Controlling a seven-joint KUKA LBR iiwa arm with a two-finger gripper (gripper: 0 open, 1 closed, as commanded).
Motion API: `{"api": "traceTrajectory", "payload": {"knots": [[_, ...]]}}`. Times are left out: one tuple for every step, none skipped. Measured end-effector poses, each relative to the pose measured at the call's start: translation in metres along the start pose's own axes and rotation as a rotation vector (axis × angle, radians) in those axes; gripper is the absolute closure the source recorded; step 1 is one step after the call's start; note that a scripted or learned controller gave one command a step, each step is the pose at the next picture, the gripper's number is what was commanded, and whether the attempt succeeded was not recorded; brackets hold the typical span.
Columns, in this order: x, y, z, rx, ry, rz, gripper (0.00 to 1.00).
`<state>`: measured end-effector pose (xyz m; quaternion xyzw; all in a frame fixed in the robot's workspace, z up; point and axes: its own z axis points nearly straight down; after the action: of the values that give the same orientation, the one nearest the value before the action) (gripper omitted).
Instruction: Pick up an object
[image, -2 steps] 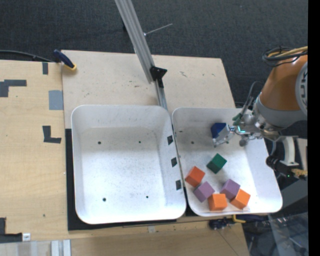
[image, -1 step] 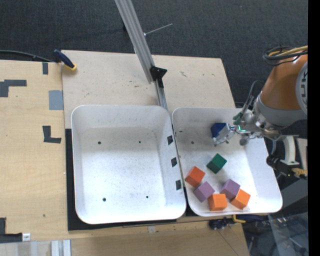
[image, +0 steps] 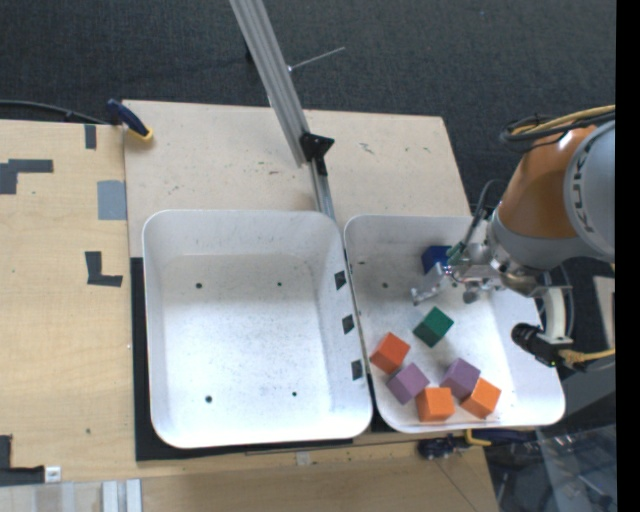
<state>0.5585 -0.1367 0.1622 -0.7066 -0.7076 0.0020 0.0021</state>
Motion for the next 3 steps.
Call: {"api": "traceTrajectory", "payload": {"knots": [[0.001,0.003,0.064,0.003,0.001,0.000,0.00],[0.002,0.002,0.071,-0.002,0.000,0.000,0.00],[0.003,0.002,0.061,-0.002,0.001,-0.001,1.00]]}}
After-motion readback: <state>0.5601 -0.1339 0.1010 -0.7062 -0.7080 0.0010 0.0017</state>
